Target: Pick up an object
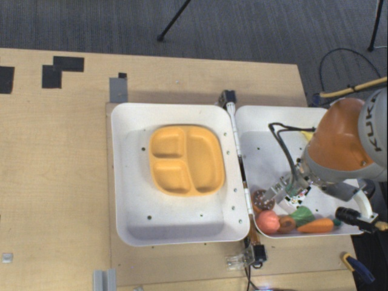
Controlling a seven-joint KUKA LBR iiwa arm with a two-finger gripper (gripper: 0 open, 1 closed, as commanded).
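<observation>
My gripper [284,193] reaches down into the right bin [267,144], near its front edge. The arm's orange band [341,133] sits above it to the right. Just below the gripper lie several small toy foods: a pink-red apple-like ball [267,222], a brown piece [287,224], a green piece [302,213], an orange carrot [316,226] and a dark round piece [260,197]. The gripper hangs right over this cluster, close to the dark piece and the green piece. I see nothing between its fingers.
The left bin [130,180] holds a yellow divided plate [185,160]. A metal divider [233,126] runs between the two bins. A black cable [285,139] loops across the right bin's back half. Black tape marks [60,70] lie on the wooden bench at far left.
</observation>
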